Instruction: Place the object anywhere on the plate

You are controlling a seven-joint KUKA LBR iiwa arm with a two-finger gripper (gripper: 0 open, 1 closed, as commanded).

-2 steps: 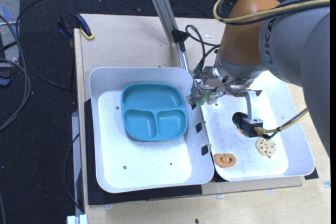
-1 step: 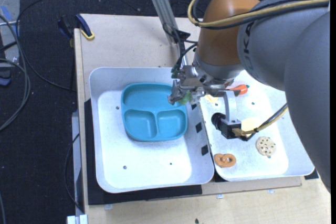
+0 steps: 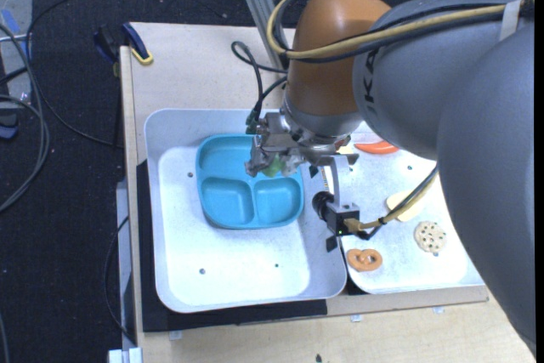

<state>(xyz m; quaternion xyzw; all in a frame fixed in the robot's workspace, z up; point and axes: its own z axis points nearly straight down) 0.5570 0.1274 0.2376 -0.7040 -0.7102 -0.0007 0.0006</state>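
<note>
A blue plate [image 3: 234, 191] with three compartments lies in the left white bin [image 3: 183, 268]. My gripper [image 3: 270, 163] hangs over the plate's right rim, by its upper right compartment. A small green object [image 3: 272, 168] shows right at the fingertips, just above the plate; the wrist hides much of it and I cannot tell whether it is gripped or resting on the plate.
The right bin [image 3: 399, 272] holds an orange carrot-like piece [image 3: 376, 147], a small pretzel [image 3: 365, 259] and a chocolate-chip cookie [image 3: 430, 237]. The big grey arm covers most of the right side. A blue and yellow clamp [image 3: 136, 42] sits on the bench's far left.
</note>
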